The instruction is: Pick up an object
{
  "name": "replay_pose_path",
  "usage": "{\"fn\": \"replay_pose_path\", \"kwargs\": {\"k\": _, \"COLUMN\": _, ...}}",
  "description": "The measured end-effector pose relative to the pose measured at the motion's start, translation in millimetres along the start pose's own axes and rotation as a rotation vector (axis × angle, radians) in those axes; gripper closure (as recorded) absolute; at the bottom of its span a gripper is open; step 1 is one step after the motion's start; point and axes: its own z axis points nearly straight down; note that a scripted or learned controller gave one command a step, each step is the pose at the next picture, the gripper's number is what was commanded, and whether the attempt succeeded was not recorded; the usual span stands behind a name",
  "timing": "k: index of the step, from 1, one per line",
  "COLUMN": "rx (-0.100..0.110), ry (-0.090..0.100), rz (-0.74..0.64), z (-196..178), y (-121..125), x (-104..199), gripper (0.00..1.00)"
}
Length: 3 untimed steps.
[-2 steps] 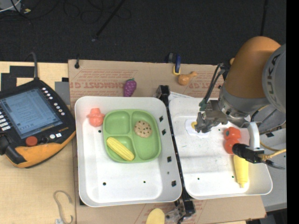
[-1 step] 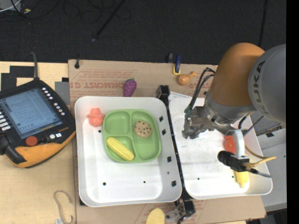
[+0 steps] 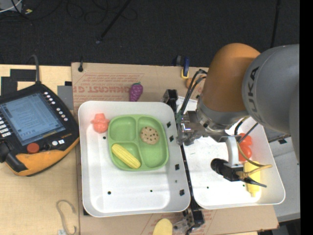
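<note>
The left bin (image 3: 127,199) holds a green divided plate (image 3: 159,155). On the plate lie a brown cookie (image 3: 149,135) and a yellow corn cob (image 3: 125,155). A pink-orange toy (image 3: 99,123) sits in that bin's far left corner. The right bin (image 3: 210,192) holds a red-orange object (image 3: 246,146) near its right wall and a yellow object (image 3: 253,177) at its front right. My gripper (image 3: 185,132) hangs low over the right bin's left edge, close to the wall between the bins. The grey arm hides the back of the right bin.
A teach pendant (image 3: 32,126) with a screen lies on the bench at the left. A purple toy (image 3: 136,91) rests on the cardboard behind the left bin. A yellow fruit (image 3: 163,226) lies in front of the bins, and a metal hook (image 3: 66,213) at front left.
</note>
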Motion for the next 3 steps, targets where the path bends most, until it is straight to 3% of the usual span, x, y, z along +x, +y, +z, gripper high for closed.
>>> {"fn": "replay_pose_path", "kwargs": {"k": 1, "rx": 0.003, "ry": -0.002, "rz": 0.004, "z": 18.0, "y": -7.7, "x": 14.4, "gripper": 1.00}}
{"fn": "replay_pose_path", "kwargs": {"k": 3, "rx": 0.000, "ry": -0.002, "rz": 0.003, "z": 17.0, "y": -1.9, "x": 12.8, "gripper": 1.00}}
